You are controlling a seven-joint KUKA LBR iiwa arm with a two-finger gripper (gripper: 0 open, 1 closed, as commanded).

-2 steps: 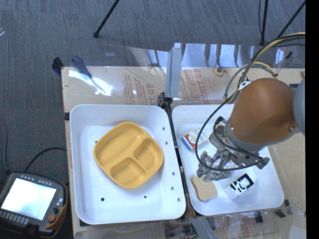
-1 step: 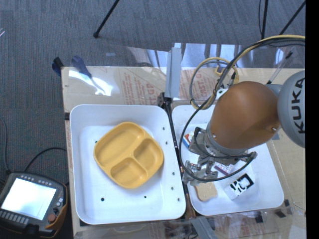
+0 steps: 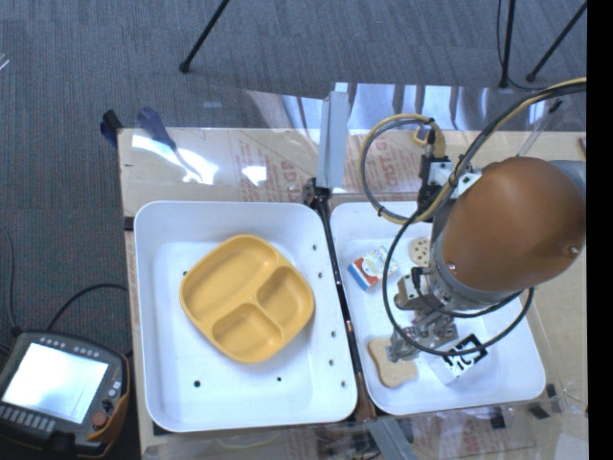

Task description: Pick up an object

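My gripper hangs low over the right bin, under the arm's large orange band. Its tips sit at the upper edge of a tan, toast-shaped piece lying near the bin's front left. A small red, white and blue carton lies at the bin's left, and a round pale cracker sits just right of it. A white tag with a black mark lies right of the gripper. The arm hides much of the bin's middle and right.
The left bin holds a yellow divided plate in its middle. A teach pendant rests at the lower left, off the bench. Cables loop above the right bin's back edge.
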